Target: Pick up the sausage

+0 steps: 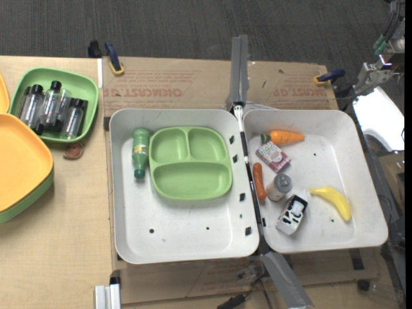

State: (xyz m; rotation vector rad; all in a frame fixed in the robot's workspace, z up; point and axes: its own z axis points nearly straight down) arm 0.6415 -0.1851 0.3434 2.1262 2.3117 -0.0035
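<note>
Claw [376,73]: at the far right of the camera view, above the far right corner of the right bin [370,192]. Wide or narrow: cannot tell, as it is too small and cluttered there. It holds nothing that I can make out.

Surface:
- The right bin lies just below the claw and the left bin [187,230] is beyond it, to the view's left. Their walls meet.
- Both sit on a cardboard sheet [167,85] on a wooden counter [58,237].
- Dark carpet floor [193,11] lies behind, level with the claw and beyond.

Right bin, from nearest the claw outward:
- carrot [286,136], left of the claw by the far wall
- banana [335,201], toward the camera from the claw
- pink packet [273,156], just under the carrot
- small grey can [281,187]
- black-and-white carton [293,214], just below the can
- sausage [259,181], the farthest of these from the claw, lying lengthwise against the bin's left wall with the can just beside it on the claw's side

The can and the packet lie between the claw and the sausage.

Left bin:
- green divided plate [190,161]
- green bottle [140,152], lying just beyond the plate

Well apart from the claw, at the view's left edge:
- green tray [87,85] of vials
- stack of orange plates [22,166]

Counts: 2 bins, 1 sausage, 1 carrot, 1 banana, 1 packet, 1 can, 1 carton, 1 divided plate, 1 bottle. There appear to be four vials, but I am not certain.
</note>
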